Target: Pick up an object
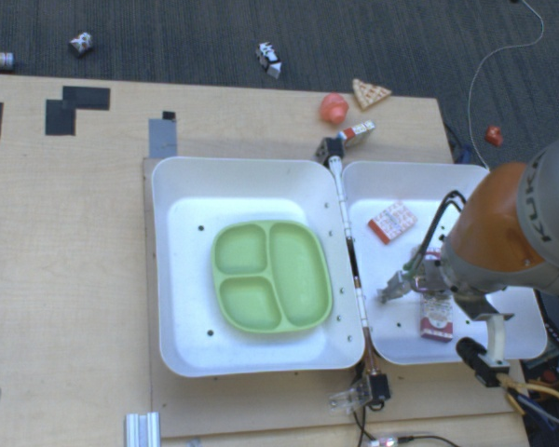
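The right bin (pixel 512 343) holds two small objects. A red-and-white checked packet (pixel 392 222) lies flat near its back left. A second red-and-white packet (pixel 436 324) lies near the front, partly covered by the arm. My gripper (pixel 415 285) hangs low over the bin floor between the two, just above and left of the front packet. The orange-banded wrist (pixel 489 226) hides most of the gripper from above, and I see nothing lifted off the bin floor.
In the left bin (pixel 182 250) lies a green three-compartment plate (pixel 270 276). A metal hinge strip (pixel 347 240) divides the bins. Behind them on the bench sit a red ball (pixel 334 108), a pizza-slice toy (pixel 371 92) and a small red-tipped item (pixel 359 131).
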Available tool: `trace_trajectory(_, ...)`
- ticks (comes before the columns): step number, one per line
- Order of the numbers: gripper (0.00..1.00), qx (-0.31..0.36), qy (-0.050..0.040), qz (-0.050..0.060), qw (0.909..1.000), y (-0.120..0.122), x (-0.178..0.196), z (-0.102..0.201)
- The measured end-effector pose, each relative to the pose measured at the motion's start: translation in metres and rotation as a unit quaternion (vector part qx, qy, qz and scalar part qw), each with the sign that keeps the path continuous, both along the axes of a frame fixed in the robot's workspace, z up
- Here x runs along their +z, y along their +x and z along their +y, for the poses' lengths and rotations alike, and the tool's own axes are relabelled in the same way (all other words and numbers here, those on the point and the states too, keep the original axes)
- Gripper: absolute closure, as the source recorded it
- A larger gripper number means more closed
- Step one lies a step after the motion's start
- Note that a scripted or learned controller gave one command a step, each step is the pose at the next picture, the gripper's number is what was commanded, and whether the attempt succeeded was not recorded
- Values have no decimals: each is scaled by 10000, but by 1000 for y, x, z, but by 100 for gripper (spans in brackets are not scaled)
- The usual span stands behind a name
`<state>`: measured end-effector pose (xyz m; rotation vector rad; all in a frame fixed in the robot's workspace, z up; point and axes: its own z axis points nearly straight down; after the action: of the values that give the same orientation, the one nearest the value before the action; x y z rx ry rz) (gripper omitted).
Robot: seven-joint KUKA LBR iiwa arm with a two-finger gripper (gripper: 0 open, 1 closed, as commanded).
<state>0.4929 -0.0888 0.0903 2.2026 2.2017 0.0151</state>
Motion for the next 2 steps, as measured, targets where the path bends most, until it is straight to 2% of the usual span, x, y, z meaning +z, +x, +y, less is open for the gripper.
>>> trace_trajectory(1,100,2,-5,-37,10000,3,12,0)
trace_trajectory(2,0,3,-6,-35,10000,2,12,0)
